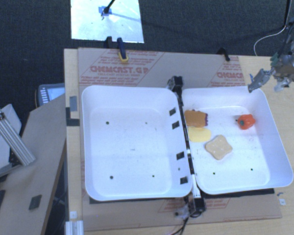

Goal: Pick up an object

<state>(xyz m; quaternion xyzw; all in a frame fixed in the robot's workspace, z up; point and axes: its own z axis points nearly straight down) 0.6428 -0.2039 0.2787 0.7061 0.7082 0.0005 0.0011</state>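
From above the bench, two shallow white bins sit side by side on a cardboard sheet point(152, 65), their inner rims meeting along a row of small black clips. The left bin point(88, 146) has nothing lying on its floor apart from a few dark dots. The right bin point(277, 155) holds four small things. An orange-brown piece with a purple edge point(196, 118) lies close to the dividing rim near the back. Just in front of it, touching or nearly so, is a flat yellow piece point(199, 134). A tan toast-shaped piece point(218, 147) lies just beside the yellow one, toward the front. A small red-orange object point(245, 121) sits apart from the others, nearer the bin's far right corner.

The gripper point(277, 77) hangs at the right edge of the view, over the back right corner of the right bin and outside its rim. A grey finger point(257, 80) juts toward the left, but I cannot tell whether the fingers are spread or closed; nothing shows between them. The red-orange object is the nearest thing to it, lying in the bin in front of it and clearly apart.

Nothing lies between the gripper and the objects. Behind the bench a shiny square plate point(108, 13) lies on dark carpet, and a yellow-and-blue clamp point(122, 50) grips the cardboard's back edge.
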